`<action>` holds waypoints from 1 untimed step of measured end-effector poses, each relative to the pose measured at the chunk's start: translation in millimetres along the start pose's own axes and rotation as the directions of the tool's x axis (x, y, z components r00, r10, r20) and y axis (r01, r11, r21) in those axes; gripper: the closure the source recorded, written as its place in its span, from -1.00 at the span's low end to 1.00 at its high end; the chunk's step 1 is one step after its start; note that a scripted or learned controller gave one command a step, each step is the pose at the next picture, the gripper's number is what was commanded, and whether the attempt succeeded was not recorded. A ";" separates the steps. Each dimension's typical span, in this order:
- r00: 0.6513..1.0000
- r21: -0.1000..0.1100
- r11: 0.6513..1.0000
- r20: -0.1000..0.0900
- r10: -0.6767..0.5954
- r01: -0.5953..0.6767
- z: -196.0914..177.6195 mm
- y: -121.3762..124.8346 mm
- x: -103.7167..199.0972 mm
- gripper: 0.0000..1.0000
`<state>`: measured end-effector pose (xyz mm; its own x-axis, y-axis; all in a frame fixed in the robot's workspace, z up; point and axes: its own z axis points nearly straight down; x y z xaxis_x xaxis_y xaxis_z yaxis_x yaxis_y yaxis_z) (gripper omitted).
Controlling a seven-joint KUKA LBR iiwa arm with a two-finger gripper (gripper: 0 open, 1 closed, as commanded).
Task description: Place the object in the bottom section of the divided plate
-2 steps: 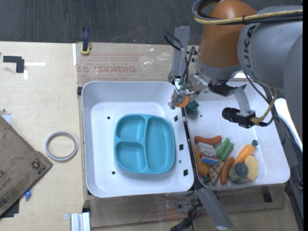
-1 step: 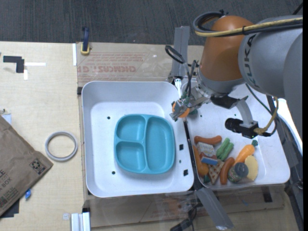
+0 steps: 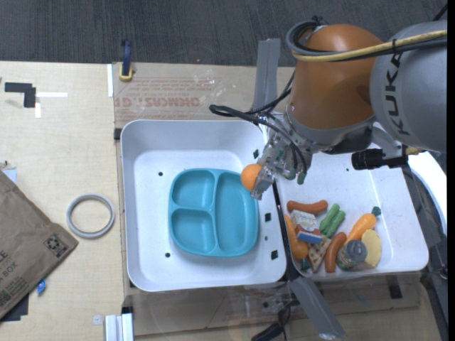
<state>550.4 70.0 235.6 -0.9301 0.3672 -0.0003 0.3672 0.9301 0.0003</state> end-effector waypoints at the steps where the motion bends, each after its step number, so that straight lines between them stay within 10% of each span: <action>1: 0.996 0.001 0.996 -0.001 0.084 -0.084 44.7 -5.9 32.2 1.00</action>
<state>518.3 76.4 190.9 -0.8958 0.4444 0.0009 0.4444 0.8958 -0.0004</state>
